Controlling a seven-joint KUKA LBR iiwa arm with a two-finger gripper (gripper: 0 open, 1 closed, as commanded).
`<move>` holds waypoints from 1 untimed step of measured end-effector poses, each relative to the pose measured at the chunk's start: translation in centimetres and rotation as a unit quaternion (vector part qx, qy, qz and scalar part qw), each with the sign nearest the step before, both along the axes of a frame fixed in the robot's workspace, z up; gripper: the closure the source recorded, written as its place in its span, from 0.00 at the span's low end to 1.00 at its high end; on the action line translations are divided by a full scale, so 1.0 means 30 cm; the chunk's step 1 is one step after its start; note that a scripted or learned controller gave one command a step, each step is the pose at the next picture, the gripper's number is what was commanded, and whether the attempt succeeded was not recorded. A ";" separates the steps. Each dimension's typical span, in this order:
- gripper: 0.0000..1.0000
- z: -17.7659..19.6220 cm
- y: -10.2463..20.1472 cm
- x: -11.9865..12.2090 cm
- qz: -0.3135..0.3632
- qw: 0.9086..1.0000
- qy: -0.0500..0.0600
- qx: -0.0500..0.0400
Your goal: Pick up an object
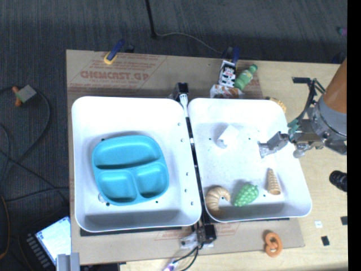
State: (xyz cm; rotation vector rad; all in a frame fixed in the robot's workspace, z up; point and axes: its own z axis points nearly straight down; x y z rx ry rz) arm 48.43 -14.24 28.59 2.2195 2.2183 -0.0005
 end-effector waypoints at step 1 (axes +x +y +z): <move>0.00 -0.394 -0.245 0.086 0.000 1.000 0.003 0.001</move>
